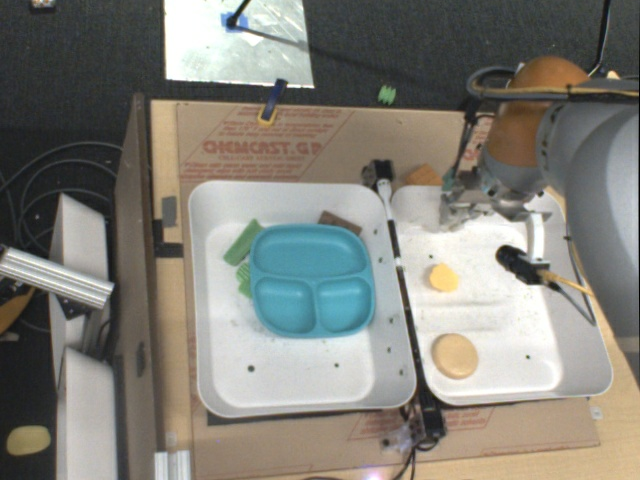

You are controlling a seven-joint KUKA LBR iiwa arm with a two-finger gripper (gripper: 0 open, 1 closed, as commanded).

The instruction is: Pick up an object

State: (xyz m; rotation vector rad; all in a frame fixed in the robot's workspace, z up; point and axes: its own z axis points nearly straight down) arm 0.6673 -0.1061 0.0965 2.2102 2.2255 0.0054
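a brown cardboard sheet (300, 138) with red lettering covers the bench, set on dark speckled carpet (90, 68). far left of centre lies a shiny metal plate (240, 28). black cables (60, 173) coil at left.

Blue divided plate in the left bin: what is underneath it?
A green piece sticks out from under the blue divided plate at its left edge, and a brown piece at its top edge. How far they extend beneath is covered.
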